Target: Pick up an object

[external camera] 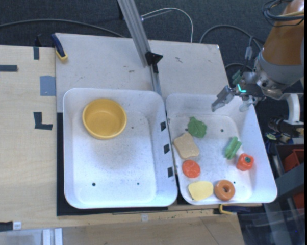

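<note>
Food toys lie in the right bin; the gripper hangs over that bin's far corner, above the white floor, and holds nothing; its two fingers look spread apart, one dark finger pointing down toward the middle of the bin. The closest toy is the green leafy piece; it sits nearer the camera and to the left of the gripper, a short way off. Just past it lies the tan bread slice, and below that a red tomato slice. A green pepper-like piece lies almost straight toward the camera from the gripper; its long side runs up and down the view. An orange-red round toy, a doughnut and a yellow slice sit farther off. The left bin holds a yellow bowl, well apart from the gripper.
</note>
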### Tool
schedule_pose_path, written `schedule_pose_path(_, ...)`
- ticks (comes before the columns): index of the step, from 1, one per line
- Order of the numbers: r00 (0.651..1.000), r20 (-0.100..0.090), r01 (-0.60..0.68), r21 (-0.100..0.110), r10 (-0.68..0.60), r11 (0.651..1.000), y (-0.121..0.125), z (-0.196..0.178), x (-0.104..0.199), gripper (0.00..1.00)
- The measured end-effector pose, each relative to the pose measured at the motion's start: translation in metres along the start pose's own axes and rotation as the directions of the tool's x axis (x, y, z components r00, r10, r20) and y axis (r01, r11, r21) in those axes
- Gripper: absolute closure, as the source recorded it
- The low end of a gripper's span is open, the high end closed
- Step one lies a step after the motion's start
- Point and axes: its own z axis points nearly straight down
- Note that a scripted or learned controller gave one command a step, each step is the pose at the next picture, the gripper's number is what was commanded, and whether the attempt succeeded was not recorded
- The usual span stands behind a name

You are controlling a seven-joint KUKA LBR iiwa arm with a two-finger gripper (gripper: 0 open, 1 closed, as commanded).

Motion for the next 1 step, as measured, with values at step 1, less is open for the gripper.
schedule_pose_path(1, 1.000, 0.000, -0.001, 0.004, 0.001, 1.000, -0.0028, 0.0438, 0.0025, 0.00)
